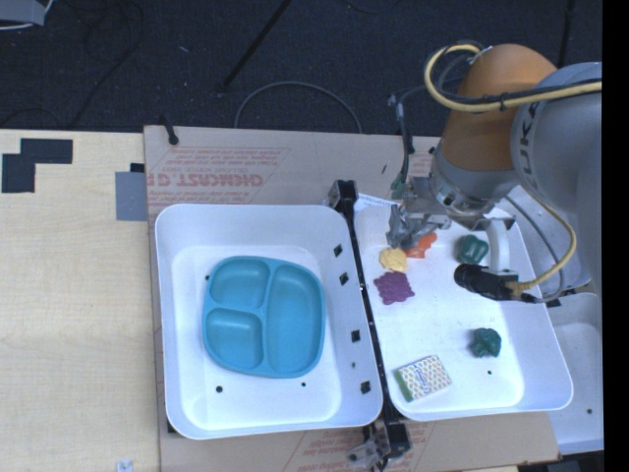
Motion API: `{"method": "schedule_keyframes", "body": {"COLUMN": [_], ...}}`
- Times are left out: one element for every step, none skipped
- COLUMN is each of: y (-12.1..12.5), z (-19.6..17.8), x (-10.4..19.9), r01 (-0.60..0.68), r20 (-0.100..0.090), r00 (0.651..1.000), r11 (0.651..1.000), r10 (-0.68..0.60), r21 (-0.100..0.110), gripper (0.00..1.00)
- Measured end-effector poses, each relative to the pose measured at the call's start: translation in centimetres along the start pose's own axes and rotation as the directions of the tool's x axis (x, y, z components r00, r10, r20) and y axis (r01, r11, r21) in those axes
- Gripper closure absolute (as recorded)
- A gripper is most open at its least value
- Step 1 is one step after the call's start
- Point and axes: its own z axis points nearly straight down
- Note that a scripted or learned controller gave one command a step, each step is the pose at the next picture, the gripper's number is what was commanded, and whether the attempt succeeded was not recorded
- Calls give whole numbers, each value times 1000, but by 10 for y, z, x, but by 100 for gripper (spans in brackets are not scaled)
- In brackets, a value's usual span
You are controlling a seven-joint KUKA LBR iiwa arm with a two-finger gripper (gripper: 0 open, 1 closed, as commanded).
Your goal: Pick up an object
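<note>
My gripper (406, 236) hangs low over the back left part of the right bin (536, 382). Right under its tip lie a small yellow piece (393, 260) and an orange piece (422, 247), which is partly hidden by the gripper. Whether it touches either one is not visible. A purple, grape-like piece (393, 287) lies just in front of the yellow one. Further right sits a green piece (471, 248). A dark green piece (485, 342) and a patterned packet (423, 377) lie nearer the bin's front.
The left bin (187, 234) holds a blue divided plate (263, 315). A black divider (356, 293) runs between the two bins. The arm's grey body and orange band (496, 87) loom over the right bin's back right corner.
</note>
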Motion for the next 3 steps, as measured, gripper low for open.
{"method": "schedule_keyframes", "body": {"y": [-9, -12, -30], "z": [8, -8, -10], "x": [49, 99, 144], "r01": [1, 2, 1], "r20": [0, 0, 1], "r00": [1000, 1000, 1000], "r11": [1000, 1000, 1000], "r10": [-1, -2, -1], "r21": [0, -4, 1], "gripper": [100, 100, 100]}}
